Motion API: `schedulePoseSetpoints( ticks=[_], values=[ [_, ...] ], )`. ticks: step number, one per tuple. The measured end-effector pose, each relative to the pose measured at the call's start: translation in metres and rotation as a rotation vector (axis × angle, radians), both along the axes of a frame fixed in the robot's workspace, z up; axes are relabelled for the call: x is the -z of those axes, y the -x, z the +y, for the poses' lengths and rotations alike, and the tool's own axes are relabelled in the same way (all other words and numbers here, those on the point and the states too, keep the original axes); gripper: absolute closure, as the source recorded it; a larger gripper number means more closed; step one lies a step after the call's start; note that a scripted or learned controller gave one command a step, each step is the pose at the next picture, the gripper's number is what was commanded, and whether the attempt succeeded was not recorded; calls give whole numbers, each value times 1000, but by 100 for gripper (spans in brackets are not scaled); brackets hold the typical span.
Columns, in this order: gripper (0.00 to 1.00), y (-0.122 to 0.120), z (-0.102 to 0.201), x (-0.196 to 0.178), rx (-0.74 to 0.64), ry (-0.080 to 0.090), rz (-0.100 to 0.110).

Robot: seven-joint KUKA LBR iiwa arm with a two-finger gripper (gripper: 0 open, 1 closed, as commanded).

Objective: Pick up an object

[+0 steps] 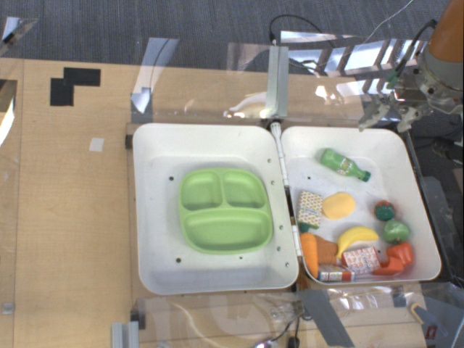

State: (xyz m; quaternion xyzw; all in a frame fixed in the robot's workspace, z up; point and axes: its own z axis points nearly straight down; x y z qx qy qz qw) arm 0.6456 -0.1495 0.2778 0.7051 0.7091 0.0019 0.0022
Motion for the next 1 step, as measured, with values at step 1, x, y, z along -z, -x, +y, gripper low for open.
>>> schedulePoseSetpoints(
  ticks=[1],
  values=[
    [0,-23,55,167,159,-2,4]
  ],
)
